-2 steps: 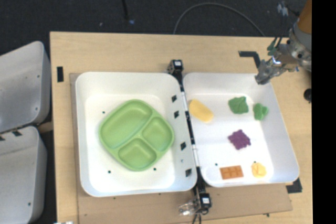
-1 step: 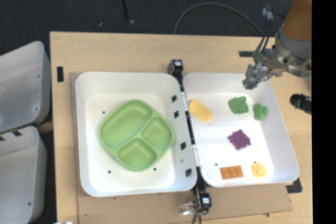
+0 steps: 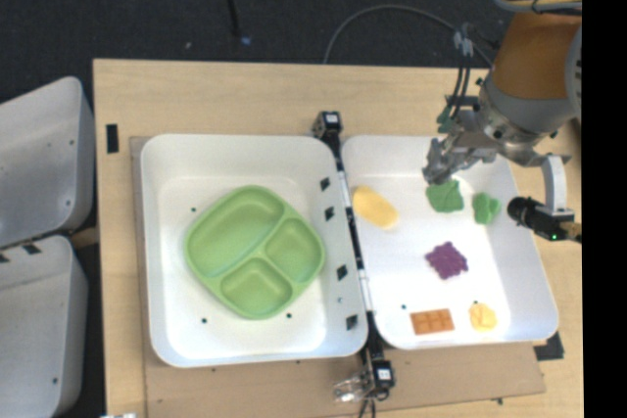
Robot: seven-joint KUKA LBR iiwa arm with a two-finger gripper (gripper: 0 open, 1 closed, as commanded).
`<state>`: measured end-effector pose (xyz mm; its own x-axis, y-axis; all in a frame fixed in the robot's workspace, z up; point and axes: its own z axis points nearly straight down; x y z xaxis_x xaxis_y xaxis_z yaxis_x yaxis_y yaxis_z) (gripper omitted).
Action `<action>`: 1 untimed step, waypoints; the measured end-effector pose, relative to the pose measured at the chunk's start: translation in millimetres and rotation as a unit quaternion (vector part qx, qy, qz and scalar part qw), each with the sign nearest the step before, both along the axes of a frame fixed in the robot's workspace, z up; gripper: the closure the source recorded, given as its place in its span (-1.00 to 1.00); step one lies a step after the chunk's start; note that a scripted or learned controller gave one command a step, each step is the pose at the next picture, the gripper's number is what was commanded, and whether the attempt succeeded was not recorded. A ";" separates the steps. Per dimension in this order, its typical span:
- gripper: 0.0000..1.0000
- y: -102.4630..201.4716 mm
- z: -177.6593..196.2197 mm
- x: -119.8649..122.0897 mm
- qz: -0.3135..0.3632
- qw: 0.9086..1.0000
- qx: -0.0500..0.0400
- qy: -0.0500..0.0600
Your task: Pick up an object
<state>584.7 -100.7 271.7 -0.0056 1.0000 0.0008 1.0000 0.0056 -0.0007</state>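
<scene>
My gripper (image 3: 440, 168) hangs over the upper part of the right bin (image 3: 392, 303), its tips just above a green toy (image 3: 447, 198). A second, smaller green piece (image 3: 486, 208) lies to the right of it. Further down sit a purple cluster (image 3: 447, 259), an orange waffle-like block (image 3: 431, 321) and a small yellow piece (image 3: 482, 316). A yellow oval toy (image 3: 374, 208) rests near the bin's left wall. Nothing is visible between the fingers.
The left bin (image 3: 167, 328) holds a green divided plate (image 3: 255, 252). A divider with black clips (image 3: 343, 230) runs between the bins. A black cable loops behind the bench, and the arm's grey and orange body (image 3: 534, 54) fills the upper right.
</scene>
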 end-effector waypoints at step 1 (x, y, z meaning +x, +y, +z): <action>1.00 41.8 -1.9 -22.2 0.000 1.000 0.000 0.000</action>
